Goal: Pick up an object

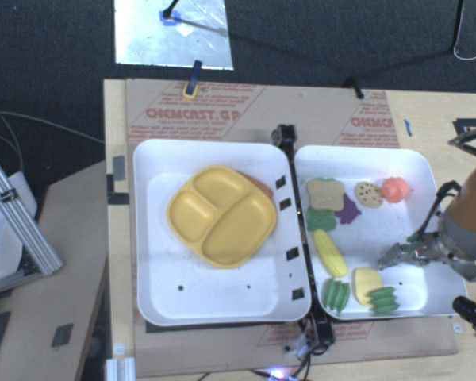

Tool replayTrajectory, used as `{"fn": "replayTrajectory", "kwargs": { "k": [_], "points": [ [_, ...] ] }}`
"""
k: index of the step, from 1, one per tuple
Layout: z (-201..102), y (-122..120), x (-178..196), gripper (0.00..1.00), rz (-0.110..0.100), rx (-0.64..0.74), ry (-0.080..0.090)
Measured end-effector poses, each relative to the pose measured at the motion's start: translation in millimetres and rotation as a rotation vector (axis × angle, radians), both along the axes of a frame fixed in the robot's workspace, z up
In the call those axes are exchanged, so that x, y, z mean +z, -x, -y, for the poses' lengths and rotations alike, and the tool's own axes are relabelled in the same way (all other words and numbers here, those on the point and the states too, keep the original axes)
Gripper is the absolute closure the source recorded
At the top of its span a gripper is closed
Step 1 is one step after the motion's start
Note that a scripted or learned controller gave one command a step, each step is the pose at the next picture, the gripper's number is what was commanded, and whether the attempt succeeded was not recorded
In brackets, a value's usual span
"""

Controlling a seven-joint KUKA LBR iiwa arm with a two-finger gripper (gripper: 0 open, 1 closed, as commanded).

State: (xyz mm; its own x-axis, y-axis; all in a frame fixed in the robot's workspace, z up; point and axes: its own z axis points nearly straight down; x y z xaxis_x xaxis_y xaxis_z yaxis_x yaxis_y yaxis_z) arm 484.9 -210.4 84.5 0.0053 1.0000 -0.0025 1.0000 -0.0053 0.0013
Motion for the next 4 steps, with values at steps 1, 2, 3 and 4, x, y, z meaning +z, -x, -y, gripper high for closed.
{"fn": "replayTrajectory", "kwargs": {
  "k": [1, 2, 3, 4],
  "points": [
    [-138.2, -4.3, 109.8, 0.0, 0.009, 0.021, -0.006],
    [-199.1, -31.1, 99.6, 0.0, 0.002, 0.016, -0.004],
    [-248.3, -13.7, 255.4, 0.0, 0.018, 0.017, -0.008],
    [-244.7, -13.2, 257.7, 1.0, 0.004, 0.016, -0.003]
  ]
}}
